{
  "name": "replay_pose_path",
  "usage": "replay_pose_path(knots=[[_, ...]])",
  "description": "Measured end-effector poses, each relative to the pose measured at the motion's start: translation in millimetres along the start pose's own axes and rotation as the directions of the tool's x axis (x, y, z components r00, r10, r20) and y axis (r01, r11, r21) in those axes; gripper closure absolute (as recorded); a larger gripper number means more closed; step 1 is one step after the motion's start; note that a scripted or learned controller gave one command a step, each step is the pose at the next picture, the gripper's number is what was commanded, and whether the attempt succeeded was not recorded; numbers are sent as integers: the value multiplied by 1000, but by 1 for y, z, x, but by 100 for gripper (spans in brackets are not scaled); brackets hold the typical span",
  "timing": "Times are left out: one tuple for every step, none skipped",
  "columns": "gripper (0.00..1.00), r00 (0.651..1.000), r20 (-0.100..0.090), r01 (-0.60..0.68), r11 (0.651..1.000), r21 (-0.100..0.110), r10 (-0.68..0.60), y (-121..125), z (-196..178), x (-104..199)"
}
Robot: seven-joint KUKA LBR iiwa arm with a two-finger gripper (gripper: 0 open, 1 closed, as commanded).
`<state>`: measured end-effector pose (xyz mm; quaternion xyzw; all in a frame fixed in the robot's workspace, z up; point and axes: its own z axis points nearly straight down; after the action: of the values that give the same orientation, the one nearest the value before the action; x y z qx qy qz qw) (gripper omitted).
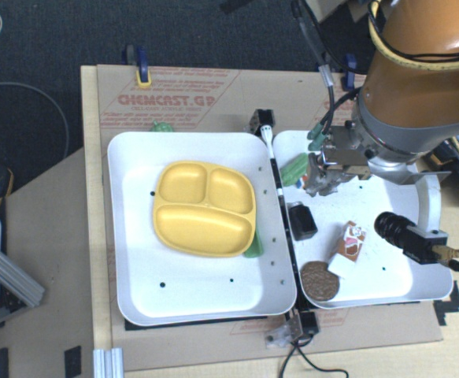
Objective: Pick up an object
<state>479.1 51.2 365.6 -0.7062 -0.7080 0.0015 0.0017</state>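
I see the hand (323,181) low over the right bin (394,286); its grip I cannot tell. The brown surface (178,97) sits on dark floor (40,38).

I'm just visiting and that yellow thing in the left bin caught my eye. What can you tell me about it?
The yellow tray is a divided plate with rounded corners: two small compartments at the back, one long one in front. It looks like smooth, glossy plastic. It lies flat and slightly turned near the middle of the left bin. A green object peeks out from under its front right corner.
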Motion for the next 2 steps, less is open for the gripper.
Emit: replay_pose_path(knots=[[100,1000,0,-2,1000,-6,2,1,-12,-1],[100,1000,0,-5,1000,-1,5,0,12,-15]])
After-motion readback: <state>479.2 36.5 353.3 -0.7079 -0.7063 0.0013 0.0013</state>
